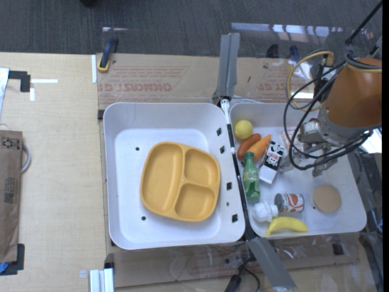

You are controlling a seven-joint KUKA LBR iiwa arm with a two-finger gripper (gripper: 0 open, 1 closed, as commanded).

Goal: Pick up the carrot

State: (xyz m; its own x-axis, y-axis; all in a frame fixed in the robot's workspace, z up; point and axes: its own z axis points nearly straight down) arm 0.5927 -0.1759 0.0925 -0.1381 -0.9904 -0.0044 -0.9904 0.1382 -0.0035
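Observation:
The carrot is a short orange piece lying at a slant in the upper left of the right bin. It rests against a redder sausage-shaped piece, just below a yellow lemon. A small white carton lies against its right end. My gripper hangs under the orange-banded wrist over the middle of the right bin, to the right of the carrot and apart from it, with cables looped around it. Nothing is seen held in it.
The right bin also holds a green bottle, a small can, a banana, a white object and a brown disc. A yellow divided plate lies in the left bin.

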